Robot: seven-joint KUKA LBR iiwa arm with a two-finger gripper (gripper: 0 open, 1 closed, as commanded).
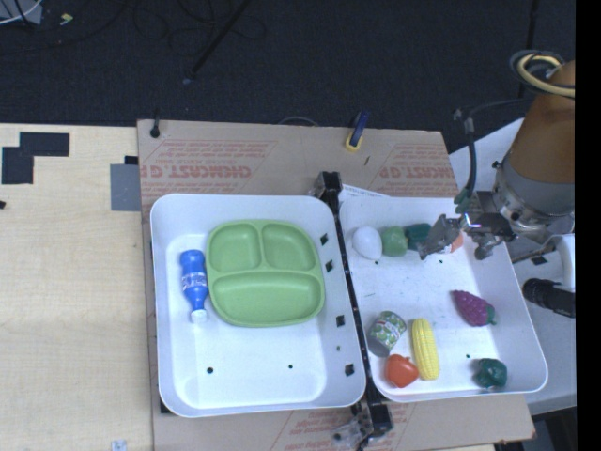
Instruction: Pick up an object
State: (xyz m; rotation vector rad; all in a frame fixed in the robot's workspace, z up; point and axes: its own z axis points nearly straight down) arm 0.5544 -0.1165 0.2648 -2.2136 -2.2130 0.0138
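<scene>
Gripper (449,238): at right bin's (526,346) 12 o'clock edge; finger state cannot be told.
Nearest item: green toy (417,237), at gripper's 9 o'clock.
Left bin (178,365): green plate (264,272), blue bottle (193,284).

Both white bins (178,383) are showing smooth, slightly glossy plastic, resting on matt brown printed cardboard (254,158) over a pale wood-grain desk (66,289). The green divided plate (265,272) is appearing as smooth matt plastic; the blue bottle (193,280) is looking glossy. The corn cob (424,348), tomato (401,371) and purple grapes (472,307) are presenting shiny moulded plastic. The tin can (386,332) is reflecting like metal. The arm's orange band (549,144) is looking smooth.
</scene>
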